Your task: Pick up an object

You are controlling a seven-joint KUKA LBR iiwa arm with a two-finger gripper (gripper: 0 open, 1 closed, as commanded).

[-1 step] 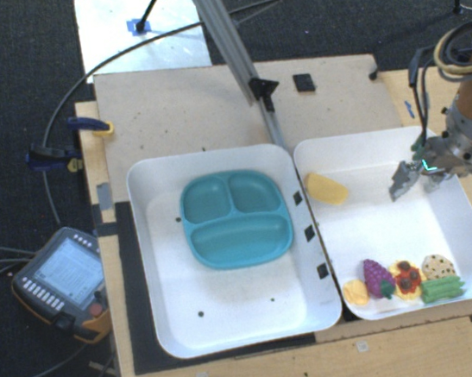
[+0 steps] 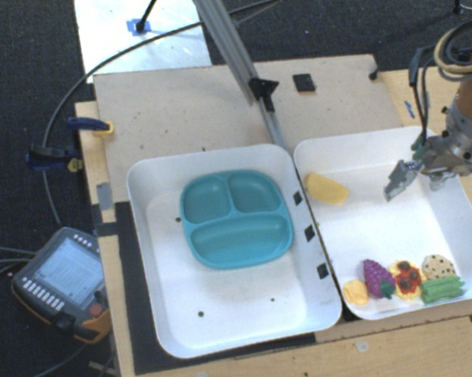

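Approach step, nothing grasped yet. Grey arm with orange band (image 2: 470, 85) reaches in from the right; its claw (image 2: 395, 183) hangs over the upper part of the right shallow white plastic bin (image 2: 361, 150), tips aimed left. Can't tell if the claw is apart or together: too small and dark. Nothing seen between its tips.

Candidate objects all in the right bin. Pale yellow rounded toy block (image 2: 327, 189) lies alone near the bin's upper left, near the claw but apart from it, so likely the target. Along the front wall, a tight row: small yellow-orange piece (image 2: 355, 292), purple grape bunch toy (image 2: 376, 278), red-and-yellow toy food piece (image 2: 406, 277), speckled cookie toy (image 2: 439, 265), green bean-like toy (image 2: 443, 288), touching or nearly so.

Left white bin (image 2: 152, 239) holds a teal divided plastic plate (image 2: 235, 219). Both bins sit on the wooden desk (image 2: 173, 114).

Next move needs: shift left over the yellow block, descend, close around it. The front row is crowded, so riskier to grasp cleanly.
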